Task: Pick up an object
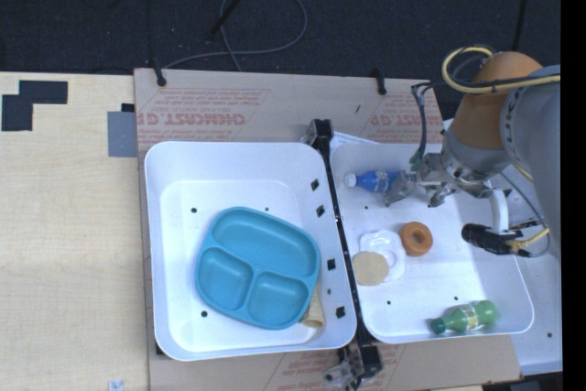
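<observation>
**Just beside the blue bottle: gripper at the far end of the right bin**

Nearest, right bin (430,293): green bottle (465,317) lying on its side by the near wall, cap pointing left, well apart from everything else.

Left bin (174,197), near to middle: blue tray (256,266) with three compartments, sitting askew. A tan scrap (314,314) pokes out from under its near right corner.

Middle of right bin: tan disc (370,268) overlapping a white lid (389,247). Orange donut (417,239) lies just right of the lid, flat, hole up.

Far part of right bin: blue bottle (374,181), small, lying on its side. Blue cap points left toward the divider, blue label around a pale body, base points right. It rests on the bin floor near the far wall.

Gripper (414,186) is just right of the bottle's base, low over the floor. Contact with the bottle: cannot tell. How far open the gripper is, and whether it has hold of anything: cannot tell, since the metal parts blur together there.

Farther right, the arm (513,124) comes in over the bin's far right corner.
</observation>
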Tool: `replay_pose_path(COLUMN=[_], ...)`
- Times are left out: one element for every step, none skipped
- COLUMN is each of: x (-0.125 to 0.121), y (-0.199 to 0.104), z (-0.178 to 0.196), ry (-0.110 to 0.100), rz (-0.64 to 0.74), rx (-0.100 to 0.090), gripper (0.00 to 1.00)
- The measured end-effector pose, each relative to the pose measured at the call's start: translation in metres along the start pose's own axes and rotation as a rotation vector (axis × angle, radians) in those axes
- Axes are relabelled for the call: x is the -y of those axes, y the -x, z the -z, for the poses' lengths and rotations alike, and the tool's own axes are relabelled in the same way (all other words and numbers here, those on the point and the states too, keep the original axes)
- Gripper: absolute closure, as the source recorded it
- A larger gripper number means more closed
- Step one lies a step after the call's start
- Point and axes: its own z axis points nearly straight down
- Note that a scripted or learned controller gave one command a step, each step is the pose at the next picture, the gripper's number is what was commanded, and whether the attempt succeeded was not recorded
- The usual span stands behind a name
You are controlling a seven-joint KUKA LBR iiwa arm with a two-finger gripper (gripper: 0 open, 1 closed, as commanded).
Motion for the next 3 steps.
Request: replay_pose_path(x=[-0.001, 0.008, 0.006], y=[0.000, -0.003, -0.001], z=[0.012, 0.065, 0.108], ry=[0.001, 0.007, 0.008], rz=[0.002, -0.004, -0.004], rx=[0.000, 0.001, 0.002], gripper=[1.00, 1.00, 1.00])
